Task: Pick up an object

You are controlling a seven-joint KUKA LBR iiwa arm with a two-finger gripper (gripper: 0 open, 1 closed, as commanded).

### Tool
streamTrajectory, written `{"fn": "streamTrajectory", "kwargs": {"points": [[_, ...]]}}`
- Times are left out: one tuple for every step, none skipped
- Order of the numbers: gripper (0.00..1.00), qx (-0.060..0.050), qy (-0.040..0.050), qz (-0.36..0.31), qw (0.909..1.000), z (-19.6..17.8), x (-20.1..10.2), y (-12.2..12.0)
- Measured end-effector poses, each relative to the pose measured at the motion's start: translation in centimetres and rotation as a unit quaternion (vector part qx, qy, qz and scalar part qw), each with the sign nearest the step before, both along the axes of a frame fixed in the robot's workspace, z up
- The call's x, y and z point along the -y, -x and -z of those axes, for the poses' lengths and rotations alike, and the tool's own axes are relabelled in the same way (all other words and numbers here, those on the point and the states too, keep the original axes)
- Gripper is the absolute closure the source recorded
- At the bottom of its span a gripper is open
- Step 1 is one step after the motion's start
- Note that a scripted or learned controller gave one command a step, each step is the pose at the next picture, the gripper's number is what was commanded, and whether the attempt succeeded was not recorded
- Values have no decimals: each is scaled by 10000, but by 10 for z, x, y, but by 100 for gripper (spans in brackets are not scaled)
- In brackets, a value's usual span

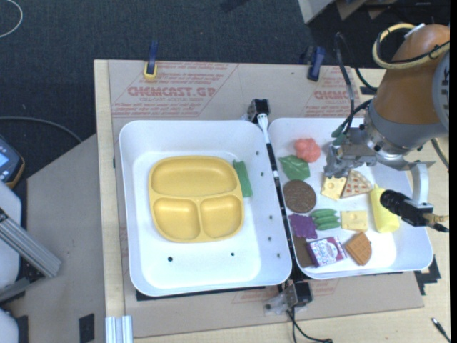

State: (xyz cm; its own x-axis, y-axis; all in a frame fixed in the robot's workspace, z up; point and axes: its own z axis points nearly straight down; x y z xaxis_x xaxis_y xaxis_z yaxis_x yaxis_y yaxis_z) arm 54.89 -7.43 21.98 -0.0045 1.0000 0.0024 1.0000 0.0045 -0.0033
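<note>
- cheese wedge, pale yellow with holes, is lying in the right bin beside a pizza slice; it is sitting directly under the gripper, so i am judging it to be the thing being gone for.
- gripper is hanging low over the top middle of the right bin, with its dark fingers pointing down just above the wedge; nothing is showing between them, so it is not holding anything, and how wide it is spread i cannot tell from this slant.
- step in hand, as i judge it, is the approach or descent onto a target, with the lift not yet begun.
- next move is calling for the fingers to straddle the wedge without catching the pizza slice touching its side, then closing and rising.
- other toy food is crowding the same bin: a pink lump, a green piece, a brown disc, a purple piece and a yellow banana.
- left bin is holding a yellow divided plate.
- writing: the brown board under the bins is reading "chemcast gp" in red, repeated; a small packet is carrying print too small to read.
</note>
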Motion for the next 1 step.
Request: {"fn": "streamTrajectory", "kwargs": {"points": [[100, 13, -4, -10, 10000, -11, -52, 5]]}}
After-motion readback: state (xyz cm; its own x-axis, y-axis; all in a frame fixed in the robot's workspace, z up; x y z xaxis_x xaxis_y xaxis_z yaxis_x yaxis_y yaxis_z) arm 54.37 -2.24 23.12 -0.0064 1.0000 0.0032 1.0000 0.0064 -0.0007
